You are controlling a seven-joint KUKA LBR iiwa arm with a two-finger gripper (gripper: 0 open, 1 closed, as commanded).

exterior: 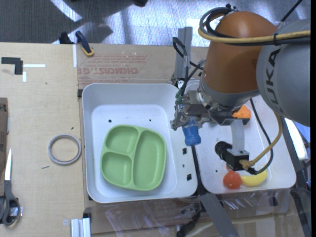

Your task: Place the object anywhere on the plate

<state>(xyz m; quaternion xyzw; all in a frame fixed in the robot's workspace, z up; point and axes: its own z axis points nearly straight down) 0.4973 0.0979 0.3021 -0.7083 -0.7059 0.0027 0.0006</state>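
Worktop (39, 112): pale wood-grain surface. Bearing directly: two shallow white bins side by side, left bin (94, 147) and right bin (276, 132); a flat sheet of brown cardboard (123, 65) behind the left bin; a grey ring (64, 149) left of that bin; scissors (9, 201) at the left edge.

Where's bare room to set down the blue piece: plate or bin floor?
All three wells of the green plate are bare. In the left bin, the white floor between plate and far wall is free, as is the strip along its right wall. The blue object sits at the tool over the bins' divider. Right bin is crowded: arm, tomato, banana.
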